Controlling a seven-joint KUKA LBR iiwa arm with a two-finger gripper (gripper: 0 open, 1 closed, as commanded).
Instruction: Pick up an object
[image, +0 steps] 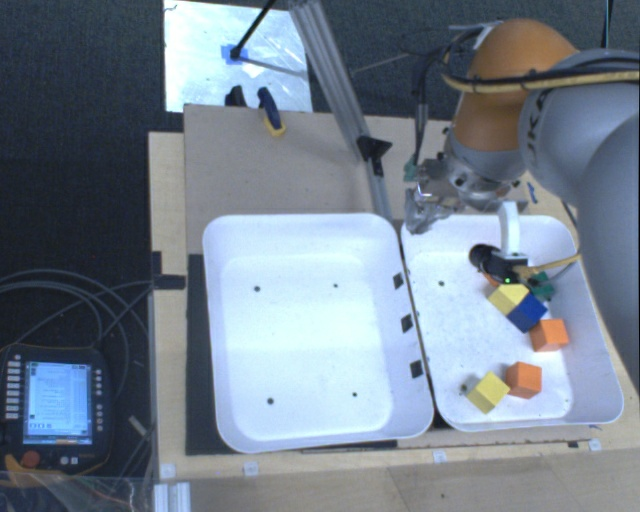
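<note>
Yellow, and standing most apart from the cluster, the near yellow cube (488, 391) sits toward the near edge of the right bin (440, 330), just beside an orange cube (523, 379) that lies between it and the bin's right edge. It looks like a small painted block, which I judge to be light, stiff and not fragile. Its smooth flat faces could slip if pinched on a corner, so the sound hold is across two opposite flat faces, choosing the pair that stays clear of the orange neighbour. Toward the far edge a second orange cube (549, 334), a blue cube (527, 313) and a far yellow cube (507, 297) lie close together, blue against yellow, with a small green piece (541, 286) on their far side. These crowd each other and would be harder to close around. The left bin (300, 340) shows a bare white floor with a few dark dots. The gripper (425, 212) hangs over the far left corner of the right bin, well apart from all the blocks. I cannot tell whether it is open or closed.
</note>
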